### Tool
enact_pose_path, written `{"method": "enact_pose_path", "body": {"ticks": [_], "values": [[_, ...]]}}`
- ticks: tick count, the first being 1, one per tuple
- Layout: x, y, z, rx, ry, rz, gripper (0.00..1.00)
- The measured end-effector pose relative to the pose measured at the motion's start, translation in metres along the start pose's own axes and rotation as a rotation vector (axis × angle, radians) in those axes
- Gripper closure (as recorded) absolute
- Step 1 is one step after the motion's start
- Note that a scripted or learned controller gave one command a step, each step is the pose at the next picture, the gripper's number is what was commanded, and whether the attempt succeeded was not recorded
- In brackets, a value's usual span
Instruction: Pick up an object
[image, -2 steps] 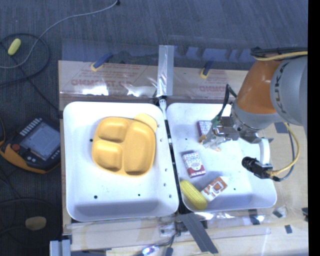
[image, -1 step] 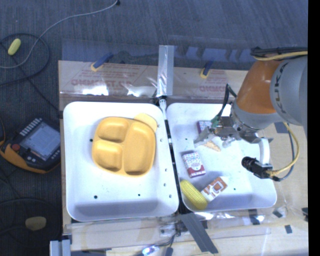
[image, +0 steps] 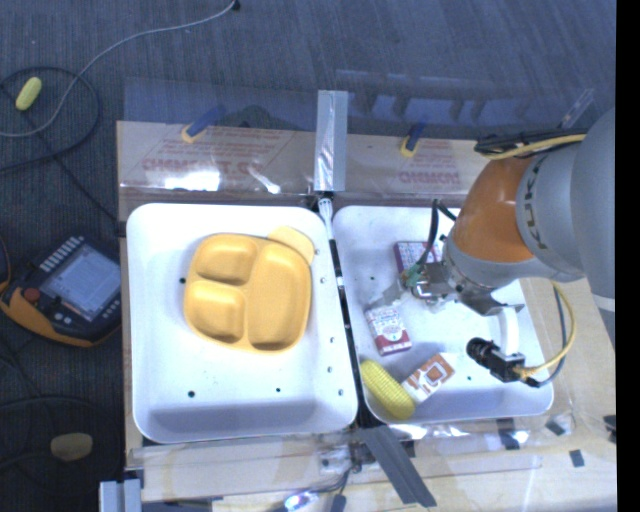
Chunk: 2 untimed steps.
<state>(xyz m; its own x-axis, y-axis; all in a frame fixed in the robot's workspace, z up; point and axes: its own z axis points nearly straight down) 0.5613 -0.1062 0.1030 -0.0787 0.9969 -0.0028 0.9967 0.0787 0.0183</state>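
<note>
Two white bins, yellow tray left, boxes, corn right, end effector grip state unclear

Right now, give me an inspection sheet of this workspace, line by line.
Surface: two white bins side by side, left bin and right bin.
Job's things: yellow divided tray in the left bin; red packet, yellow corn cob, small orange-and-white box and dark red box in the right bin.
Clutter: nothing seen.
Gripper: gripper sits low over the right bin, near the dark red box; its state is unclear.
Cables: yellow cable loops by the arm.
Surroundings: handheld controller on the carpet, left.
</note>
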Motion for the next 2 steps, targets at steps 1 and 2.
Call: {"method": "enact_pose_path", "body": {"ticks": [1,2], "values": [[-0.053,0.084,0.016,0.01,-0.002,0.013,0.0],[-0.072,0.104,0.018,0.014,0.001,0.016,0.0]]}}
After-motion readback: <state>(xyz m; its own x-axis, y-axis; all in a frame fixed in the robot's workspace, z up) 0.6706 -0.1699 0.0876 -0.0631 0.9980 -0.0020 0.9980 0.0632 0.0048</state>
